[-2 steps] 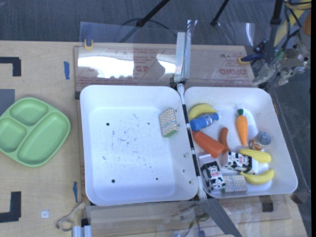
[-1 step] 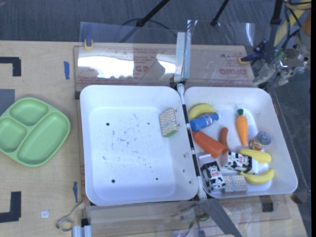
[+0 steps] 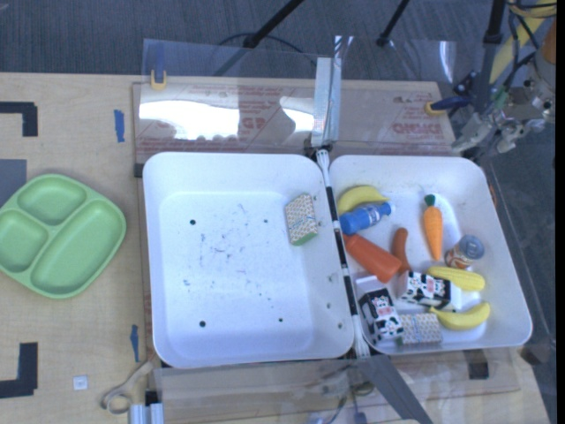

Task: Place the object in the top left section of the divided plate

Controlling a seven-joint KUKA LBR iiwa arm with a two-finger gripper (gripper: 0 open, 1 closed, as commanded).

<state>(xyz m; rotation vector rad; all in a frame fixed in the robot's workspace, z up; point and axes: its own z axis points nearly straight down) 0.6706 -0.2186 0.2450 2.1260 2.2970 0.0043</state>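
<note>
My gripper (image 3: 494, 131) sits at the upper right; whether my jaws are open I cannot tell. The sponge (image 3: 302, 218) lies alone at the left bin's (image 3: 177, 175) right edge: probably light, soft, squashy. I'd pinch its narrow sides for the divided plate (image 3: 58, 233).
</note>
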